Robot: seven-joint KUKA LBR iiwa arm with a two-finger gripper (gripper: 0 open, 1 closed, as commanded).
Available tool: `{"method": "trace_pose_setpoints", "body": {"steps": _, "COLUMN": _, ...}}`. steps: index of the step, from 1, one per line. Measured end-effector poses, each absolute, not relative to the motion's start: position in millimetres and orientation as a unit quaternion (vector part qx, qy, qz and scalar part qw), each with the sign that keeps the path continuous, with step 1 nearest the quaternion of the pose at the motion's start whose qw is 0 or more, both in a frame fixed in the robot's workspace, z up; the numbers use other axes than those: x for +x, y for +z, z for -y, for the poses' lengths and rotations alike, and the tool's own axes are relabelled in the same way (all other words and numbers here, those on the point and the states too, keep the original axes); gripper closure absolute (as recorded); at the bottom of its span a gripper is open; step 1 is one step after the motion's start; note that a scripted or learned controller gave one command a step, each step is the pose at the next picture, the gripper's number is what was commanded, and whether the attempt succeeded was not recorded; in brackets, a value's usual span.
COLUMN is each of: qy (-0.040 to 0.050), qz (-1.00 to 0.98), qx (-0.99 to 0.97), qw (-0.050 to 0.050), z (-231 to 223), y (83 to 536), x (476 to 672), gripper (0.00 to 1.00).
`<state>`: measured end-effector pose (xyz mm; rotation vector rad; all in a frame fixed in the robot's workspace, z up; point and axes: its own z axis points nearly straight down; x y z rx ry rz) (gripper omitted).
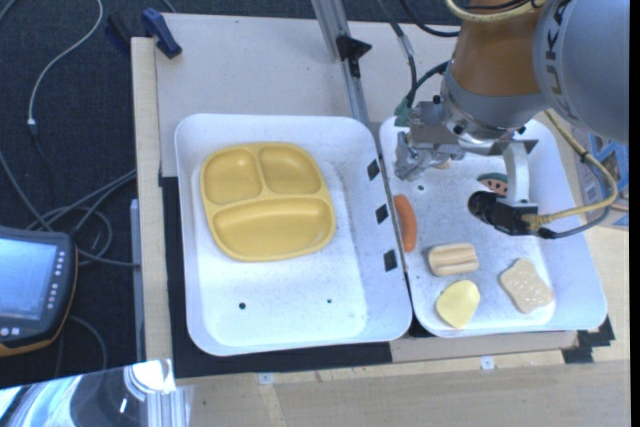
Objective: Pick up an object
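My gripper (416,160) hangs over the far left part of the right bin (590,300), just above an orange sausage (405,222) that lies along the bin's left wall. A tan bun (452,259), a yellow rounded piece (458,303) and a tan bread slice (526,285) lie toward the bin's front. None of them touches the gripper. The arm's orange band (505,15) and grey body cover the bin's far right part.
The left bin (290,315) holds a yellow three-compartment plate (268,200). A black part with a yellow cable (500,211) hangs over the right bin's middle. A metal pole (330,5) rises behind the bins, and a blue clamp (160,32) sits at the bench's far left corner.
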<state>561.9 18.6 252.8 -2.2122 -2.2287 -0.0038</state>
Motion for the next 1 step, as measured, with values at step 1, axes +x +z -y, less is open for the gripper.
{"method": "trace_pose_setpoints", "body": {"steps": 1, "qy": -0.001, "qz": 0.71, "qx": -0.704, "qw": 0.001, "z": -81.1, "y": 249.4, "x": 561.4, "gripper": 1.0}}
